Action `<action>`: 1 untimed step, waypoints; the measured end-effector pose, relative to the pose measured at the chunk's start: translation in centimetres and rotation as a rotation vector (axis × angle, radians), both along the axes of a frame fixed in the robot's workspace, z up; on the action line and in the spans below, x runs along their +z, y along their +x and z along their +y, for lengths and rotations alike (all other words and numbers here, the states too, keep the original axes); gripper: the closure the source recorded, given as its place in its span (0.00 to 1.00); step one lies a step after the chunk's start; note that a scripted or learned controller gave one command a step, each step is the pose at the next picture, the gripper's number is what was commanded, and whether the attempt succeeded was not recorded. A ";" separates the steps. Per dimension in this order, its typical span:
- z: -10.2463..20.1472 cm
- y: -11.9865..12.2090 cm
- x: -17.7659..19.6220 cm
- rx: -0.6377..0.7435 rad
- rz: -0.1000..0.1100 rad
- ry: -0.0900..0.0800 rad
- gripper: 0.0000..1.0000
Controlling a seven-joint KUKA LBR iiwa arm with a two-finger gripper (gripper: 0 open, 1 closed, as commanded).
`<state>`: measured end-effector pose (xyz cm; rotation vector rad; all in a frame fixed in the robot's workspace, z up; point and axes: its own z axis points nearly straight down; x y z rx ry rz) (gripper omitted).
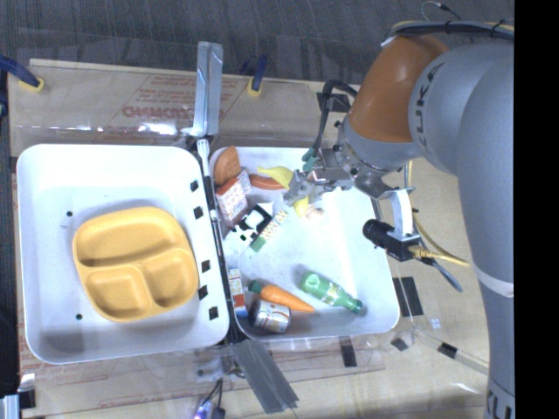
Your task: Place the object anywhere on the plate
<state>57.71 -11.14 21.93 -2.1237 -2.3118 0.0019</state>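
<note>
Both white bins [52, 339] look like smooth moulded plastic with a soft sheen. The yellow plate [134, 260], split into compartments, is matt plastic. In the right bin, the green bottle [329, 291] is glossy and throws highlights, the small can [271, 318] shows bright bare metal, and the carrot [286, 298] has a dull plastic skin. The arm's grey shell [476, 120] is smooth and satin, its orange band [393, 90] shinier. The bench top [157, 103] looks like printed cardboard.
</note>
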 end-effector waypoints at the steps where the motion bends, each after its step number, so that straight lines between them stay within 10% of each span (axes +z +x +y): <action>1: 2.2 -1.8 -0.3 -0.162 0.005 0.000 1.00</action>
